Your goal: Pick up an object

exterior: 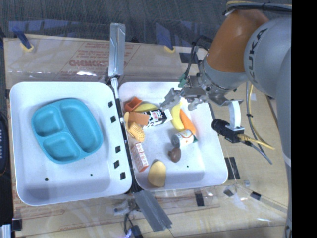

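The right bin (pixel 210 170) holds several toy foods. A yellow banana (pixel 176 117) and an orange carrot (pixel 187 122) lie side by side near its back right. My gripper (pixel 180 100) hovers just above the banana's top end with its fingers spread and nothing between them. A small black-and-white carton (pixel 156 117), another yellow piece (pixel 146 106) and an orange piece (pixel 132 103) lie to the gripper's left. A white cup (pixel 184 139) and a brown lump (pixel 174 154) sit in front of the carrot.
The left bin (pixel 29 182) bears a blue divided plate (pixel 67 129). A red-and-white packet (pixel 140 158), a waffle-like yellow piece (pixel 135 128) and a pale yellow wedge (pixel 157 173) lie along the right bin's left and front. The arm's body (pixel 247 38) looms over the right bin's far corner.
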Available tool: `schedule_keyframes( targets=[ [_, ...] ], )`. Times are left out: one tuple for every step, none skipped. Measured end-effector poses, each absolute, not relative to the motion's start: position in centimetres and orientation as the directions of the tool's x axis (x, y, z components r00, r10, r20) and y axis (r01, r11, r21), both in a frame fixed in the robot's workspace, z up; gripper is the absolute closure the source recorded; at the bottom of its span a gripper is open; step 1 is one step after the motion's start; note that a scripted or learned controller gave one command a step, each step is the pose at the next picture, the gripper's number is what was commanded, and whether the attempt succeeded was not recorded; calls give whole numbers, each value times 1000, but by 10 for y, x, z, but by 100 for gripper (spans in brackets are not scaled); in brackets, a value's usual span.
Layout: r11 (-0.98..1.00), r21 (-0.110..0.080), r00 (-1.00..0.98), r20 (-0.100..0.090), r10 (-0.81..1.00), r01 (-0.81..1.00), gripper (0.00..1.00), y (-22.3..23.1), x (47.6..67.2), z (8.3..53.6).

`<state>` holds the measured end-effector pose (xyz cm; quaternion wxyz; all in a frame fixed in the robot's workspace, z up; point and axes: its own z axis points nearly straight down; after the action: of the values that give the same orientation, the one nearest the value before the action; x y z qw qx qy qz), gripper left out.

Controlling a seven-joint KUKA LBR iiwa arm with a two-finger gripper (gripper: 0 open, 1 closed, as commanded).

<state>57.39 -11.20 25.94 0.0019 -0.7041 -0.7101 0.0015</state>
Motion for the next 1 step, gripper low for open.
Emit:
schedule_keyframes(
  targets=[
    [55, -15, -55, 1, 998, 998, 0, -156, 607, 175]
  ],
)
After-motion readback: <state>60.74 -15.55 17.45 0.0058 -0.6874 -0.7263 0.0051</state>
